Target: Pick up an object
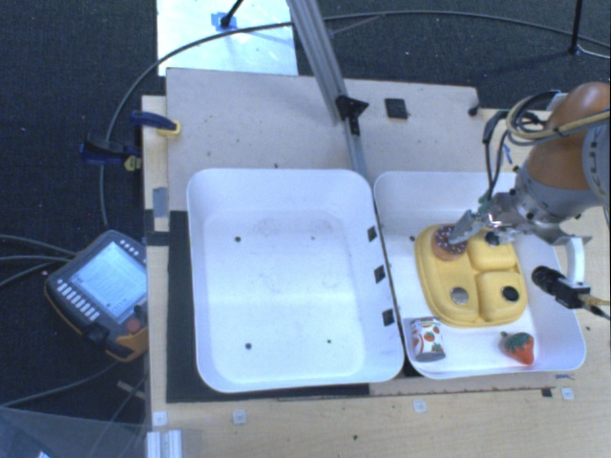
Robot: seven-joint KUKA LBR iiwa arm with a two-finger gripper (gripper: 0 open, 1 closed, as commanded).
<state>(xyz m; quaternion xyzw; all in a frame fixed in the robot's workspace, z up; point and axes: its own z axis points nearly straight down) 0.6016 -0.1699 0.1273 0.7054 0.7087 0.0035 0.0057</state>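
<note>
Jaws (465, 229) sit low over the right bin (401, 198), at the upper left corner of the yellow tray (473, 284), right by a small round reddish piece (445, 241) that rests in one of the tray's wells. The arm (563, 160) comes in from the right and slants down and leftward to that spot. From this slanted high view I cannot tell whether the jaws are spread or pressed together; the tip is small and partly blurred against the yellow, and nothing can be seen caught in it.

The relation that matters is this: the reddish piece lies just to the left of and slightly below the tip, touching or nearly touching it, so any closing move would need the tip a little further left to centre on it. The tray itself is much wider, with its long axis running from upper left to lower right across the bin, and looks a poor fit for a pinch except at its rim.

Two other candidates lie well apart from the tip, along the near wall of the bin: a small patterned cup (427, 339) at the lower left, and a red strawberry-like toy (519, 347) at the lower right. The left bin (220, 198) on the tabletop (258, 113) offers nothing to grasp.
</note>
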